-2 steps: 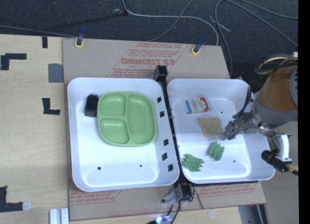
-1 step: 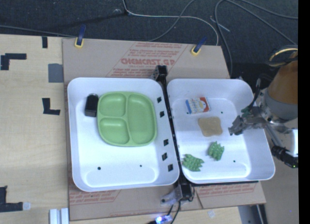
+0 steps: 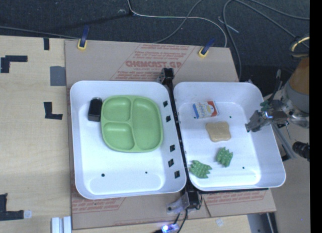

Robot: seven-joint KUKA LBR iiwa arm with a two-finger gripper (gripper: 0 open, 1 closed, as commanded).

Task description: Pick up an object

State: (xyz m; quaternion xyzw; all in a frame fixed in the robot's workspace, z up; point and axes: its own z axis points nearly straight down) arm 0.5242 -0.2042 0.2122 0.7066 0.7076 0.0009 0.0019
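Foliage pieces, 2 green ones, lie nearest in the right bin; beyond them sit a tan block and a small carton. The gripper hovers at the bin's right rim; its opening cannot be judged, and nothing is visibly held. The tan block looks like the best target, with open floor around it.

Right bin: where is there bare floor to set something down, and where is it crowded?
In the right bin, bare floor lies along the far wall beside the small carton, and between the tan block and the right wall, near the gripper. The near-left corner is crowded: two green pieces.
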